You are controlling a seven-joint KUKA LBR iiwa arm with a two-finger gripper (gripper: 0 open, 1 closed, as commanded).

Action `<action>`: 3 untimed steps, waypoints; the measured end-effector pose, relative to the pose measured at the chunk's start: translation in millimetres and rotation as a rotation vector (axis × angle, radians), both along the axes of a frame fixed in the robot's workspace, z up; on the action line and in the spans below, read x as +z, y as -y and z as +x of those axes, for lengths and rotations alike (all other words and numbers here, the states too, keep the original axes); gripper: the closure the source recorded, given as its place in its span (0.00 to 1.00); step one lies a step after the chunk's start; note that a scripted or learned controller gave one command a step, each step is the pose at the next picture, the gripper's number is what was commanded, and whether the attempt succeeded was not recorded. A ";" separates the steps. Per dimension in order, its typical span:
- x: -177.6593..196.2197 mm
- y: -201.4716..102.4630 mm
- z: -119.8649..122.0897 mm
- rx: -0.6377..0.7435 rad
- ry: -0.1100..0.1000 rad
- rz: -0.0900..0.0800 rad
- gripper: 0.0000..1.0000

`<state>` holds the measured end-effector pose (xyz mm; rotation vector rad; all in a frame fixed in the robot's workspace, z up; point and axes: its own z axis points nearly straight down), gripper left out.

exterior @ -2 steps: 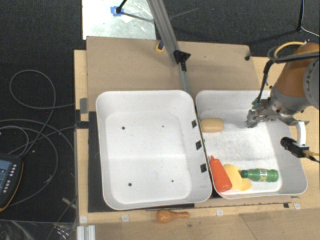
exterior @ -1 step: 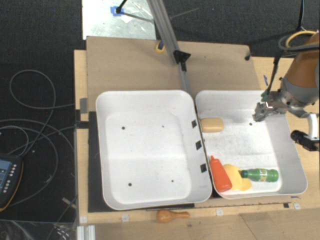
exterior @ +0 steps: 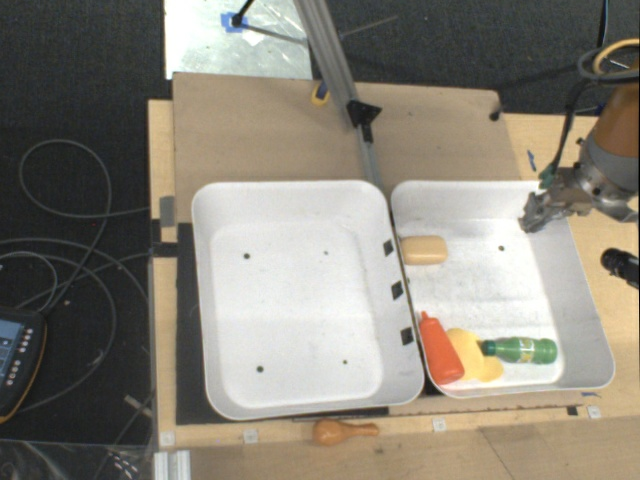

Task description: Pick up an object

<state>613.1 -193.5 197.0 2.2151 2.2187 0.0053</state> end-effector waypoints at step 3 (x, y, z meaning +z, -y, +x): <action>33.4 -104.0 12.4 0.009 -0.006 0.004 1.00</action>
